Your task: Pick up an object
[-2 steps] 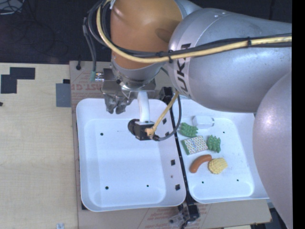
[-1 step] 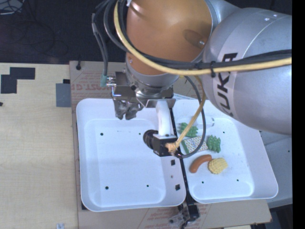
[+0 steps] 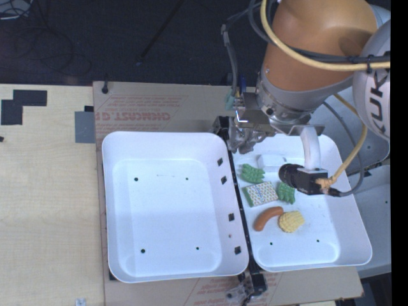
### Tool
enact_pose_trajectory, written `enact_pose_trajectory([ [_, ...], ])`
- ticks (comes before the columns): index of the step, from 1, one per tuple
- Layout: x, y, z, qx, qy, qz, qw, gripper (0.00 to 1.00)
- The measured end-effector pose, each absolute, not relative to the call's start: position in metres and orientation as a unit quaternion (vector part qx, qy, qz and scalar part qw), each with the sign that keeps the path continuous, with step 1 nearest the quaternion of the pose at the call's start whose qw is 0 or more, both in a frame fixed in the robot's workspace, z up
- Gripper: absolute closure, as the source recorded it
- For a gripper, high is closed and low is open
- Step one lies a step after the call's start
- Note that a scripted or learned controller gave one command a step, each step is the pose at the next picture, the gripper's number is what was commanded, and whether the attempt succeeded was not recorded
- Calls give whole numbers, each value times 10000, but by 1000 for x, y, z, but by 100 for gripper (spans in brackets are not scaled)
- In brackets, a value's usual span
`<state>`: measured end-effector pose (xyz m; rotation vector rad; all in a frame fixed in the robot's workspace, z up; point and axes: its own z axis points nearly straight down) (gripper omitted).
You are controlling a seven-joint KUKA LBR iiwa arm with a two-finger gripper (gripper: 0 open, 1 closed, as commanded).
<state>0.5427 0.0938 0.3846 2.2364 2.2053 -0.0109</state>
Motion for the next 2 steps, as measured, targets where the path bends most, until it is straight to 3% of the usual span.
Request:
enact_pose_trajectory([
  [1,473,160,434,7043,7099,3,-8,100],
  [2,476,144,458,7072,7070,-4,-1,100],
])
